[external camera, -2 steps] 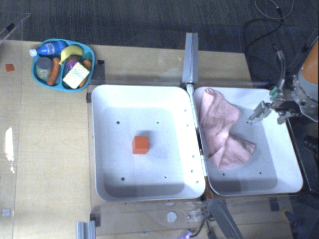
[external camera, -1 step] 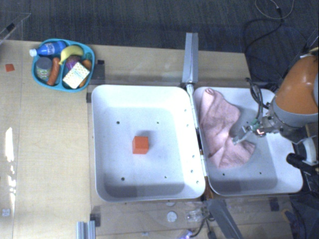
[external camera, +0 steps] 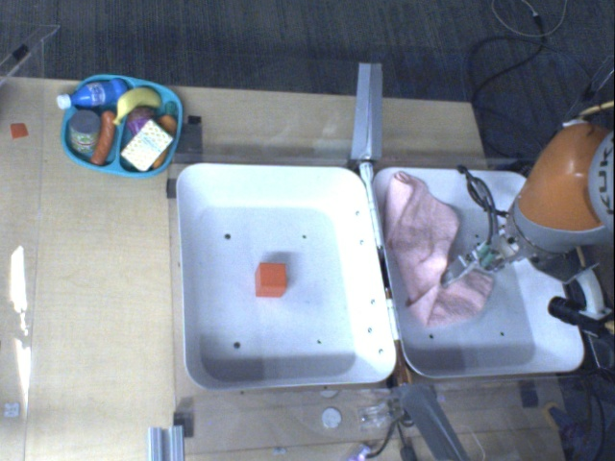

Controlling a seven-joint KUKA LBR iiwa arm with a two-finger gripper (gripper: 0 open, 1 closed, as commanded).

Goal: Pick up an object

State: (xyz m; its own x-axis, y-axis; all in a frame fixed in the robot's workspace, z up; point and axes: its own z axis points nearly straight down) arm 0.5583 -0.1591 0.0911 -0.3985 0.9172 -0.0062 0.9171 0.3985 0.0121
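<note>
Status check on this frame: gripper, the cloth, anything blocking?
Gripper down at the pink cloth in the right bin, grip unconfirmed. Orange block alone in the left bin. Nothing in the way.

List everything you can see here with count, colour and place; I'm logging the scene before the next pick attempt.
bins: 2, white, side by side on the bench
block: 1, orange, middle of the left bin
cloth: 1, pink, crumpled in the left part of the right bin
tray: 1, blue, far left corner of the bench, holding small mixed items such as a banana and a bottle
bench: 1, light wood, under everything
cables: a few, dark, on the floor beyond the bench
arm: 1, grey with orange band, over the right bin
hand: 1, at the cloth's right edge
</note>
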